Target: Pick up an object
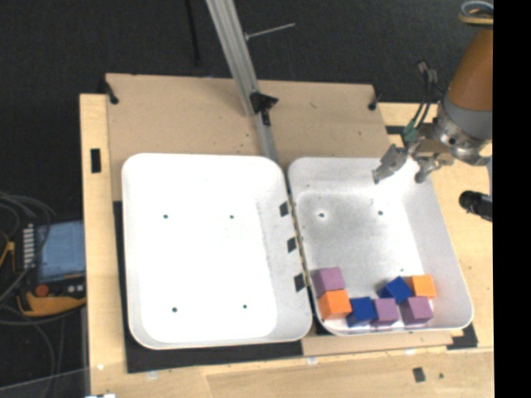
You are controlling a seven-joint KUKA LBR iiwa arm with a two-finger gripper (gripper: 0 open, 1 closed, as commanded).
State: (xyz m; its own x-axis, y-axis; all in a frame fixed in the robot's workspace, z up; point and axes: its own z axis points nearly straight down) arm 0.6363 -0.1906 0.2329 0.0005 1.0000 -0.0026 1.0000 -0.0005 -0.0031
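Fingers (404, 166) spread, nothing held, hanging over far rim of right shallow white plastic bin (365, 222); small foam cubes (373, 299) bunched tight in near corner, well apart, so likely wall bump or double grab

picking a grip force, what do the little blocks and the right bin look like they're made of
Blocks: probably foam or painted wood; flat matte purple, orange and blue faces with no glare. Which one can't be told.
Right bin: likely moulded plastic; smooth white surface, rounded corners, raised rim, greyish scuffing in the middle.
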